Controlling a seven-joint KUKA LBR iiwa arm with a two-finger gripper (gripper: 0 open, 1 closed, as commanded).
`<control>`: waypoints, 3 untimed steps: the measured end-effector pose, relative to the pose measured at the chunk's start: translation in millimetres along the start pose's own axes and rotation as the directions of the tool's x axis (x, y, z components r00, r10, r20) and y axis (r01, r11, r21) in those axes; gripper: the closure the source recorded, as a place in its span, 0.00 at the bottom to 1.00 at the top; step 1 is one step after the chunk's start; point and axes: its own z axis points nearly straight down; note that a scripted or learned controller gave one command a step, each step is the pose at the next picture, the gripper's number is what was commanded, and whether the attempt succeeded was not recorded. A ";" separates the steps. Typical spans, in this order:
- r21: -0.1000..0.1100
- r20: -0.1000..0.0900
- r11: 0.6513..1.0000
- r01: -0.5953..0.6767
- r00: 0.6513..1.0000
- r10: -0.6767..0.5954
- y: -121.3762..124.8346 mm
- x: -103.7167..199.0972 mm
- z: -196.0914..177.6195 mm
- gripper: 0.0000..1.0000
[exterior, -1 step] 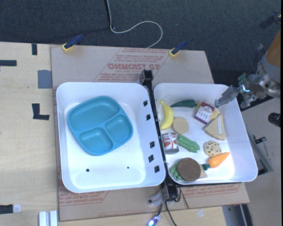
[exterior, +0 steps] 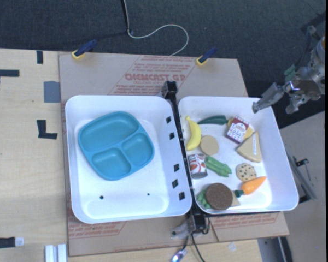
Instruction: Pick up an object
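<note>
I see the gripper (exterior: 274,98) spread wide and holding nothing, above the right bin's (exterior: 277,146) upper right corner; toy foods, such as the banana (exterior: 193,133), lie unpicked inside.

The gripper (exterior: 279,99) is grey metal with two slim, pale fingers (exterior: 264,101), a bulky silvery wrist block, and small green touches.

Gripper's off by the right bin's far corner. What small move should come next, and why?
Probably swing the gripper leftward and down over the right bin, toward the red carton. It hangs outside the bin's top-right corner with nothing held, and the carton lies nearest.
</note>
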 end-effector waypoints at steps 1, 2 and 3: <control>0.002 -0.003 1.000 0.005 1.000 -0.005 -17.6 95.2 -84.8 0.00; 0.011 0.000 1.000 -0.005 1.000 0.005 -17.3 89.6 -89.0 1.00; 0.012 0.001 1.000 -0.004 1.000 0.004 -16.8 89.7 -98.9 1.00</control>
